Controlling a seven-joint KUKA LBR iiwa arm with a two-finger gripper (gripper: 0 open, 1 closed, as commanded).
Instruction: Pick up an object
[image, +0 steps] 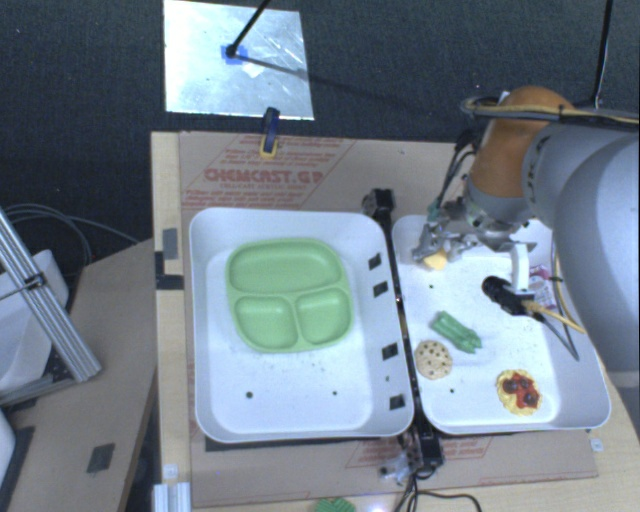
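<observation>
Bench with two white bins side by side; left bin (205, 300) holds a green divided plate (290, 294); right bin (590, 395) has a cookie (433, 359), green bean (456, 332), small pizza (518, 391); gripper (437, 250) low at its far-left corner, just above a yellow cheese piece (435, 261); finger state can't tell.

The grey arm (590, 190) reaches in from the right, its orange band (505, 145) sitting above the wrist, which bends down and leftward so that the claw (437, 250) points low at its end.
</observation>
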